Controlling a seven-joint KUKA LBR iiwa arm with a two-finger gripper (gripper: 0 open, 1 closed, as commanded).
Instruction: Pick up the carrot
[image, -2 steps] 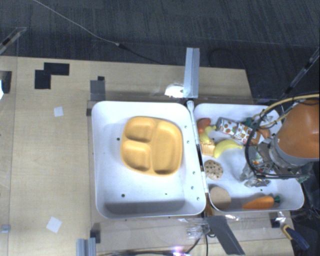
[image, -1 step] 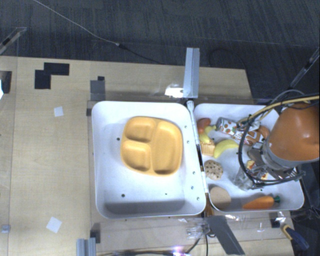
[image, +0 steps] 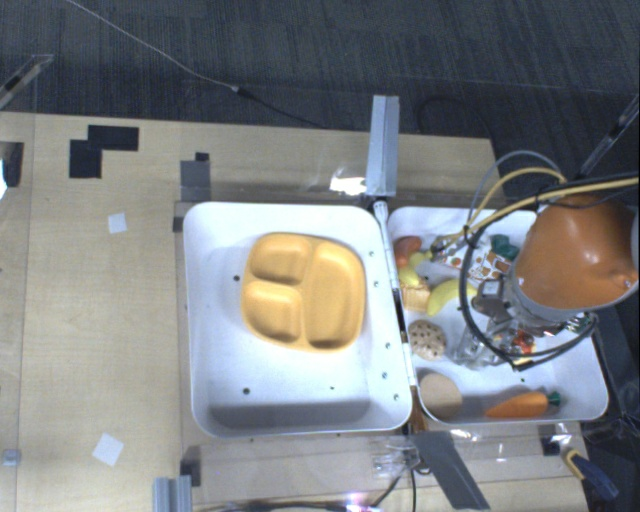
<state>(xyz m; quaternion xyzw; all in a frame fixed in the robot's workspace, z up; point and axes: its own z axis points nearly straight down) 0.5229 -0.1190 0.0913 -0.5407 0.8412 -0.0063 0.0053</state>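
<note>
The carrot (image: 520, 404), orange with a green stub at its right end, lies along the near wall of the right bin (image: 600, 395). My gripper (image: 478, 348) hangs below the arm's orange band (image: 575, 255), over the middle of that bin. It is up and to the left of the carrot and apart from it. Cables and the wrist cover much of the gripper.
Around the gripper lie a speckled cookie (image: 427, 338), a tan oval piece (image: 440, 391), yellow fruit (image: 438, 295) and a red piece (image: 407, 246). The left bin (image: 215, 390) holds a yellow divided plate (image: 305, 290). A metal post (image: 383, 145) stands behind the bins.
</note>
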